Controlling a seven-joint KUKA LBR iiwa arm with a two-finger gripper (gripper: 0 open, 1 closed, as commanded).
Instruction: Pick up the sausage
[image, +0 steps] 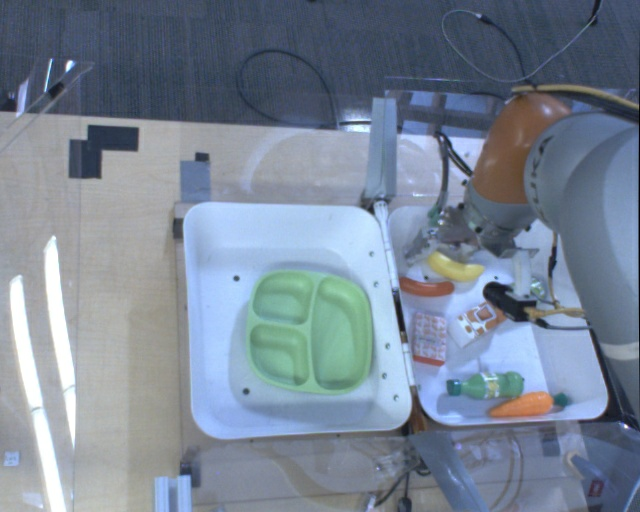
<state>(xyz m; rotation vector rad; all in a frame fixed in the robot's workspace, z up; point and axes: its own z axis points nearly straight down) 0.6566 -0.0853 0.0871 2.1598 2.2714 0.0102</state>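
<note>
The sausage (427, 287), reddish-orange and lying crosswise, rests in the right bin (575, 395) near its left wall. My gripper (428, 238) hangs over the back left part of that bin, a little behind the sausage and apart from it. A yellow banana (455, 267) lies between the gripper and the sausage, just right of the gripper's tip. Nothing shows held in the gripper.
The left bin (205, 300) holds a green divided plate (308, 332). In the right bin, in front of the sausage, lie a red-patterned packet (430, 338), a small carton (478, 320), a green bottle (487, 385) and a carrot (520, 404). The arm covers the bin's back right.
</note>
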